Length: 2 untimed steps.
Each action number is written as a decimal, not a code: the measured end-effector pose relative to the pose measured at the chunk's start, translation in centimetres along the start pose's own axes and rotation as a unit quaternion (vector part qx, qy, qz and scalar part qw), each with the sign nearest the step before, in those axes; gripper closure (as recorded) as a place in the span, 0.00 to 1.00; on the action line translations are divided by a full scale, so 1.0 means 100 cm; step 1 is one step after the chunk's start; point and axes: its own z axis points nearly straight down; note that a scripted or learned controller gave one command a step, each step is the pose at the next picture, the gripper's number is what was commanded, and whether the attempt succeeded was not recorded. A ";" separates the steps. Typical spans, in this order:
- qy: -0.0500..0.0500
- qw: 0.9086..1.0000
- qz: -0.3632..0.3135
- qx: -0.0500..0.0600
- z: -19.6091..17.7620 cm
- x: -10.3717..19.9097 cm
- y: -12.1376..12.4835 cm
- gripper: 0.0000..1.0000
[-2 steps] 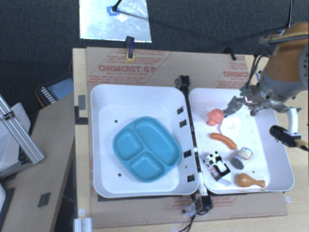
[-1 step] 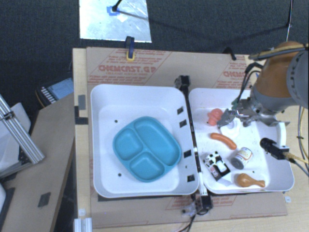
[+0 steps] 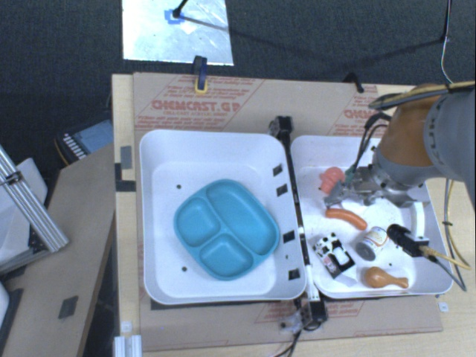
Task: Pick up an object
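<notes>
The tool [image 3: 343,190] hangs low over the far left part of the right bin [image 3: 312,151], at the end of the grey arm that comes in from the right; whether it is wide or narrow I cannot tell, and nothing can be seen held in it. Just to its far left lies a pink-red lump [image 3: 332,175], so close that touching or apart cannot be told; just near of it lies an orange sausage [image 3: 346,217], its long axis running left to right, the right end a little nearer.

The rest of that bin is crowded on its near side; a small can [image 3: 374,239] lies tipped over just beside the sausage's right end, its grey end facing near-left; a black-and-white piece [image 3: 333,254] sits near the left wall, close to the can; a tan drumstick shape [image 3: 383,277] lies nearest of all, thick end left, thin end pointing right.

A black strip [image 3: 291,192] runs along where the two bins meet; the left bin [image 3: 193,151] holds a blue divided plate [image 3: 223,229], turned at a slant, well apart from the tool.

Both bins rest on the table [image 3: 245,99]; a yellow-and-black clamp [image 3: 200,74] grips its far edge; beyond it a silver sheet [image 3: 177,21] lies on the dark floor.
</notes>
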 end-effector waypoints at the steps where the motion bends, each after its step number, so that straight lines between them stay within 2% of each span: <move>1: -0.001 1.000 0.000 -0.003 -0.014 -0.001 0.002 1.00; 2: -0.001 1.000 -0.002 -0.005 -0.066 0.009 0.006 1.00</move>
